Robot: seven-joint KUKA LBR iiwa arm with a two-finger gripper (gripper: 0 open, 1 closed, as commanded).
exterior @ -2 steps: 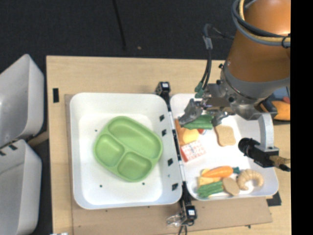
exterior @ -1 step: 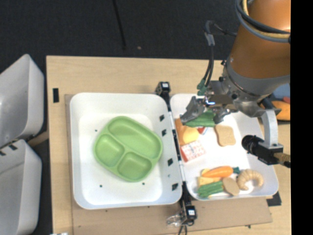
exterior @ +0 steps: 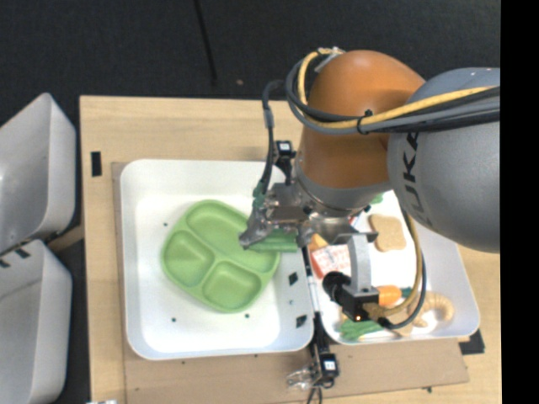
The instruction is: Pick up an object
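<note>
Gripper [exterior: 257,236] down at right edge of green divided plate [exterior: 215,259] in left bin [exterior: 143,326]; touching its rim. Fingers' state: cannot tell.

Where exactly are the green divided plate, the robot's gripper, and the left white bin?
green divided plate [exterior: 210,255], camera view, on its middle ridge.
gripper [exterior: 257,236], camera view, at its tip over the plate's right edge.
left white bin [exterior: 152,326], camera view, on its bare floor.

Green plate [exterior: 217,255] amid open bin floor [exterior: 160,322]
</note>
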